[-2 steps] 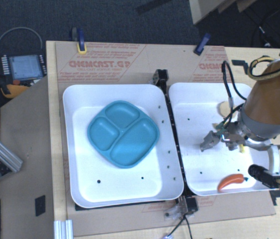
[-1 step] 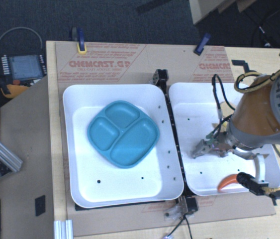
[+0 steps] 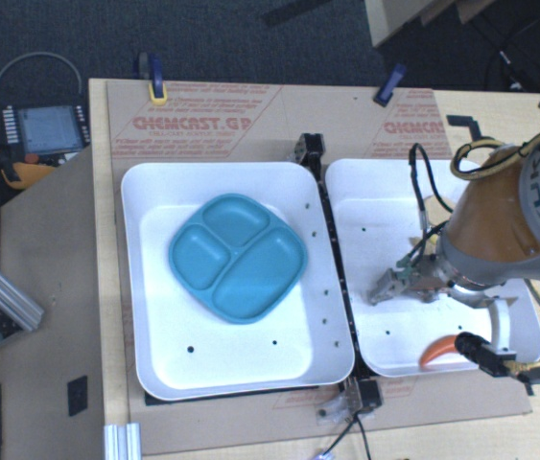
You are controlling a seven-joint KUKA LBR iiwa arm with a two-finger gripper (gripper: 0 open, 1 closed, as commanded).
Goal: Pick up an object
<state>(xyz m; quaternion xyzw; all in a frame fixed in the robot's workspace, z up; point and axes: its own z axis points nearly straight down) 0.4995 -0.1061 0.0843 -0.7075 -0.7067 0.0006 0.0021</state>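
A blue divided plate lies in the middle of the left bin. An orange, carrot-like object rests near the front wall of the right bin; its right end is hidden behind a black part of the arm. My gripper hangs low over the right bin's floor, left of centre, pointing toward the divider between the bins. It is up and to the left of the orange object, apart from it. Nothing shows in the gripper.
The grey and orange arm covers the right half of the right bin, with black cables looping above it. A clamp and a bracket sit at the two ends of the divider. A control pendant lies off the bench at the left.
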